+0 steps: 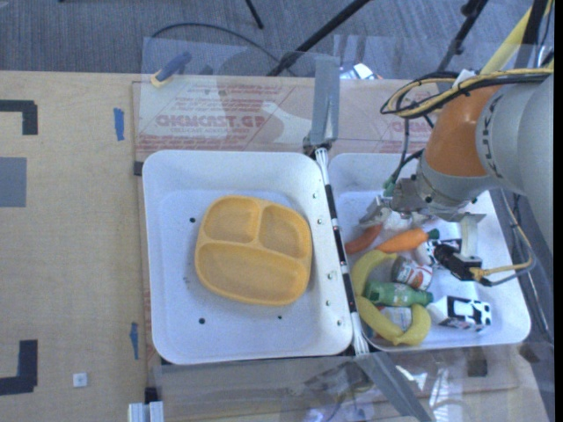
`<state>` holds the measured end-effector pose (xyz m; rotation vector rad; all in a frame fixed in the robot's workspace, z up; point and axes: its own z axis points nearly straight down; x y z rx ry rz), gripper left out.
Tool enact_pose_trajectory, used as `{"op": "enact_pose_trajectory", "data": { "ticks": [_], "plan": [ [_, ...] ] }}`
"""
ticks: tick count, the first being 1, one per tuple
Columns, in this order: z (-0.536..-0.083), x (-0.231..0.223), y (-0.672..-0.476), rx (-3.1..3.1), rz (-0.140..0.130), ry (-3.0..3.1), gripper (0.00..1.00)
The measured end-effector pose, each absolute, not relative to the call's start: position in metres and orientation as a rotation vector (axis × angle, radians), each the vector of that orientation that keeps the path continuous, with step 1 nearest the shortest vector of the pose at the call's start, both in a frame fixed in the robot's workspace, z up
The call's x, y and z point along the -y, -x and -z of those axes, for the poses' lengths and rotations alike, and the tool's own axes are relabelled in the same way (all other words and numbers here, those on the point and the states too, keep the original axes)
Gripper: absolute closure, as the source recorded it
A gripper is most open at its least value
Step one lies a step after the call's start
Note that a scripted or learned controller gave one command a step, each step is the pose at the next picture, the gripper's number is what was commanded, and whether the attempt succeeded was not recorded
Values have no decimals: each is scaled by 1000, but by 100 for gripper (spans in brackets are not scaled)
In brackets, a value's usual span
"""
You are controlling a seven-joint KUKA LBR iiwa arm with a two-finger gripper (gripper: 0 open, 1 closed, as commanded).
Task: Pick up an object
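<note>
Here we see the end effector low in the right bin, its grip unreadable, above a tapered carrot, curved banana and green bottle; a smooth, three-part yellow plate fills the left bin.

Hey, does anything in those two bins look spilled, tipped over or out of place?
Nothing spilled. The green bottle lies on its side across the banana in the cluttered right bin; the yellow divided plate sits slightly askew.
</note>
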<state>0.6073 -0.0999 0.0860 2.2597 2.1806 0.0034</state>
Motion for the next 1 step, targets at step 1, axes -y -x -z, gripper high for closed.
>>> {"op": "enact_pose_trajectory", "data": {
  "ticks": [1],
  "plan": [
    [-98,101,-609,-2174,-9,-2260,100]
  ]
}}
